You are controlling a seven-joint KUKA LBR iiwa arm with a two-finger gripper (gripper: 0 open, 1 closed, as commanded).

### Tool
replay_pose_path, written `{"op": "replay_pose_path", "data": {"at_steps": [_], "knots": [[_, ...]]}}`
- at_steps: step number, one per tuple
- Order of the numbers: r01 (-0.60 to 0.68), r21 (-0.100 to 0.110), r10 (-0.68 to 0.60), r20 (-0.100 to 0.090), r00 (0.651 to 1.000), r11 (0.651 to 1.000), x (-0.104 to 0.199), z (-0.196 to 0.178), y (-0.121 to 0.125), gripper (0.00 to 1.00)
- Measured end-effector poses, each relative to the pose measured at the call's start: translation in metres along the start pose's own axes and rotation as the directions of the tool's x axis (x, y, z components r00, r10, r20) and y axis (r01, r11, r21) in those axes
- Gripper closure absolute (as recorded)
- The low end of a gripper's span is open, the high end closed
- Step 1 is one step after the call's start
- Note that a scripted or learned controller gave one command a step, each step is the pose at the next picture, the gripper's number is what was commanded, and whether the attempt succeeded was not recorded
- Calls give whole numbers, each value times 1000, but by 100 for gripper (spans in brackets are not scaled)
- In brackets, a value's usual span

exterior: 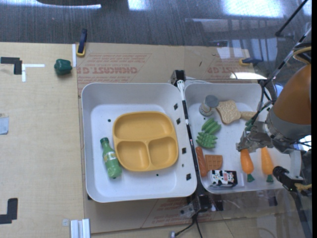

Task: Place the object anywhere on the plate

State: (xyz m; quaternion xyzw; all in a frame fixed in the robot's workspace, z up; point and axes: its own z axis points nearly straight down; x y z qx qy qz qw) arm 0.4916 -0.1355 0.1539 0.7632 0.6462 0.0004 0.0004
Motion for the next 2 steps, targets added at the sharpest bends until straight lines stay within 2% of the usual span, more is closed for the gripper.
{"op": "replay_pose_path", "data": {"at_steps": [1,2], "knots": [[183,1,-183,3,983,983,-8,-73,91,100],[185,2,-185,3,983,983,-8,-73,91,0]]}}
